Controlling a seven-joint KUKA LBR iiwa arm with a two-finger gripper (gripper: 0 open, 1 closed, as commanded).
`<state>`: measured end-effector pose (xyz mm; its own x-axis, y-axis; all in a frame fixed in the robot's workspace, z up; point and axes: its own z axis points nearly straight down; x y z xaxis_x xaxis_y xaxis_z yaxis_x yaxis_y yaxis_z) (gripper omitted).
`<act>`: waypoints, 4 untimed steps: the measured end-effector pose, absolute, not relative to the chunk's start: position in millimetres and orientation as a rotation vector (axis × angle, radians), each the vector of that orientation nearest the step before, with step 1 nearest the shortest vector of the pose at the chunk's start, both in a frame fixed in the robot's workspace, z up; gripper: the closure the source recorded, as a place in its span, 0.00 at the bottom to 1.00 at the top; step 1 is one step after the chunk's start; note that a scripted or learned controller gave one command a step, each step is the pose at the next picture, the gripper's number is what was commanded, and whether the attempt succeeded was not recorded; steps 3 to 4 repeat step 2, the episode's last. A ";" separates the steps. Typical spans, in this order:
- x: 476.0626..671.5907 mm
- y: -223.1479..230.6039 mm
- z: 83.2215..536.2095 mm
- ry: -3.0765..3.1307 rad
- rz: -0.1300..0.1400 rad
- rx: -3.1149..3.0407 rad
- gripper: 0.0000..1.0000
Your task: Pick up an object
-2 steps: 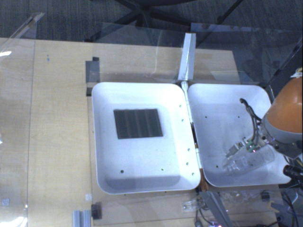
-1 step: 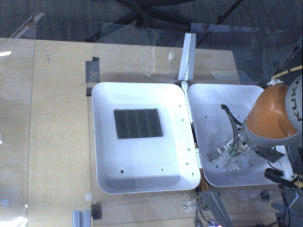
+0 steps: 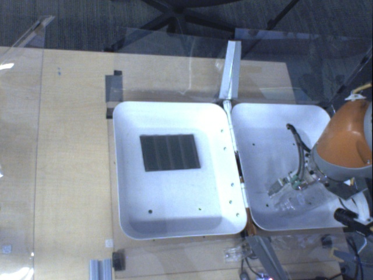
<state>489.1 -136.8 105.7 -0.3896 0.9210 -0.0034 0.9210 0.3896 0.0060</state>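
Showing as smooth, faintly glossy white plastic in both bins (image 3: 125,174), as a dark ribbed matt panel (image 3: 169,152) in the left one, as pale wood-grain on the bench (image 3: 58,168), and as glossy orange on the arm's band (image 3: 348,137).

I am looking down on what reads as a robotics lab set up in an office room. Grey carpet (image 3: 64,4) is running behind a pale wooden bench (image 3: 58,156), a black office chair base (image 3: 175,4) is standing on it, and loose cables (image 3: 262,267) are hanging off the bench's near edge.
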 end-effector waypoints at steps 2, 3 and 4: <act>559.7 -110.0 89.8 2.460 0.012 1.934 0.00; 559.7 -110.0 89.8 2.460 0.012 1.934 0.00; 559.7 -110.0 89.8 2.460 0.012 1.934 0.00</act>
